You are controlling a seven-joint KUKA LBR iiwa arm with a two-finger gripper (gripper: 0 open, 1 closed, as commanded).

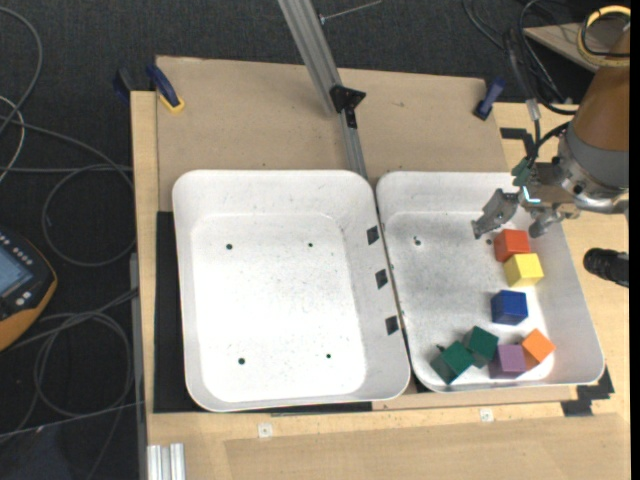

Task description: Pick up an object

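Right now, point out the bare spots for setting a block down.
The left bin offers bare floor wall to wall. In the right bin, the floor's left half is bare, between the divider and the blue block. Crowded: its right side and near corner, below the tool.

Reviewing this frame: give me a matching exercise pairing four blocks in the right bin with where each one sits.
Things:
1. red block
2. yellow block
3. blue block
4. purple block

Places:
A. alone, mid-bin, below the yellow one
B. nearest the gripper
C. in the cluster at the bin's near edge
D. touching the red one, on its near side

Pairs: 1-B, 2-D, 3-A, 4-C
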